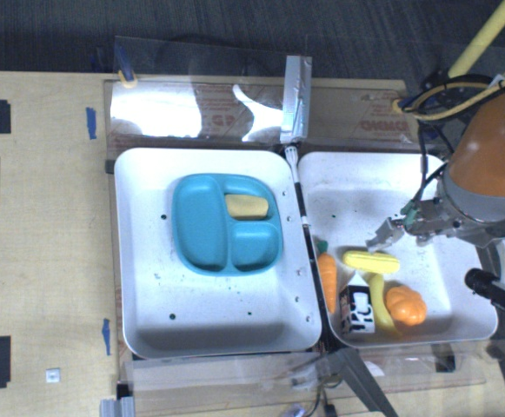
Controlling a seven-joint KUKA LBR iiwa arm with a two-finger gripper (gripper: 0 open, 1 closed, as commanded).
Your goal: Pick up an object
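1. Two white bins are sitting side by side; the left bin (148,302) is carrying a blue divided tray (226,222) with a yellow piece (247,206) lying in one compartment
2. The right bin (348,181) is crowding its objects at the near edge: a carrot (328,282), a yellow banana-like piece (371,261), an orange piece (406,305) and a black-and-white pack (357,309); its print is reading too small
3. The gripper (391,231) is hovering just above the banana-like piece, holding nothing; its spread is not showing clearly
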